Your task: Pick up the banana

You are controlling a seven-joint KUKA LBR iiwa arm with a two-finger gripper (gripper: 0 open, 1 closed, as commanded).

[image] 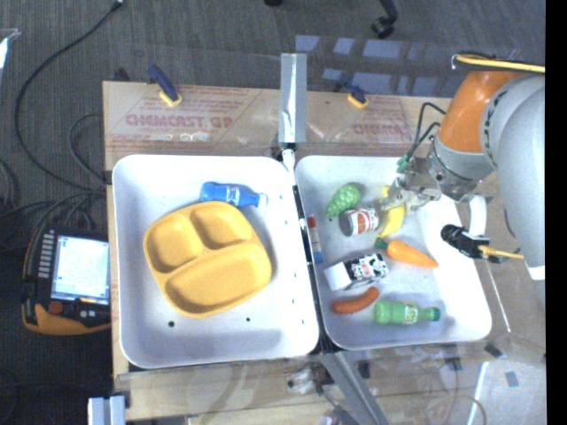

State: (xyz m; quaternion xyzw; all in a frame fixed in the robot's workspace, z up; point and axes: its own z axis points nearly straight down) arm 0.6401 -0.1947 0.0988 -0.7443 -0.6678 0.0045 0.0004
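Yellow and partly hidden, the banana (394, 220) lies in the right bin (461, 326), its upper end under the gripper (409, 189), which sits low over that bin's far side; whether its fingers are parted or closed on the fruit cannot be told. Just left of the banana is a small can (359, 222) and a green toy (344, 199); a carrot (411, 254) lies just right of it. The left bin (142, 326) carries a yellow divided tray (209, 257) and a blue bottle (230, 194).
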